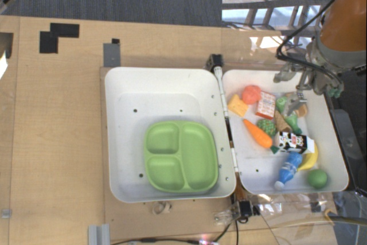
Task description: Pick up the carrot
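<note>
- Claw (298, 101) hanging low over the far part of the right bin (338, 149), below the grey wrist and orange band; cannot tell its state, the tip being small and lost against the clutter.
- Nothing visibly gripped there.
- Just beneath and beside the claw: a green leafy piece (283, 104), a red and white packet (265, 105), a brownish item (282, 121).
- Carrot (257, 133) lying flat on the bin floor, slantwise, leftward of the claw and nearer the camera, close to the divider between the bins.
- Touching or nearly touching the carrot: a green knobbly piece (265, 125) at its upper side, a black and white carton (291, 140) by its lower end.
- Best, probably, to shift left and forward, turn the wrist across the carrot's long axis, descend on its middle, clear of the carton.
- Risk judged: catching a neighbour instead.
</note>
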Action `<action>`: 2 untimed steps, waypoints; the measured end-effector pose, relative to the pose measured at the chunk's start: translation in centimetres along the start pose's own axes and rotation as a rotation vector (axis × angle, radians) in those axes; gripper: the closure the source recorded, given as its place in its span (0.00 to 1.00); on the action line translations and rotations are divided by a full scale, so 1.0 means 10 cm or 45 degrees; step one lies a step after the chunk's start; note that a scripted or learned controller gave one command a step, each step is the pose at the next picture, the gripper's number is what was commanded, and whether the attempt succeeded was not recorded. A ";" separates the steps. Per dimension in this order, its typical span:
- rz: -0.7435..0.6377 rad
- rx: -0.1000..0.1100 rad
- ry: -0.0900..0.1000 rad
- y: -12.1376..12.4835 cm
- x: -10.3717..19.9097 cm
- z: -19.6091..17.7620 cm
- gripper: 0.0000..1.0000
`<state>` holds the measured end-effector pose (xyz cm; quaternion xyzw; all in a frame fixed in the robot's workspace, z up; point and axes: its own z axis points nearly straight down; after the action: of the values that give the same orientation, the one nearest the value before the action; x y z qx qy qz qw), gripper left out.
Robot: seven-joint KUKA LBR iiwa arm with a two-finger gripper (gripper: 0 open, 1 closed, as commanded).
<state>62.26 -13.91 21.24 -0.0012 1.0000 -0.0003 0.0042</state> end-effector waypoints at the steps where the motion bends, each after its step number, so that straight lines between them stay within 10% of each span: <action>1: -0.105 0.002 -0.009 0.24 0.17 1.22 0.00; 2: 0.140 -0.003 -0.011 0.91 0.71 0.22 0.00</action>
<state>55.15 -4.81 19.02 0.0538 0.9985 0.0012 0.0086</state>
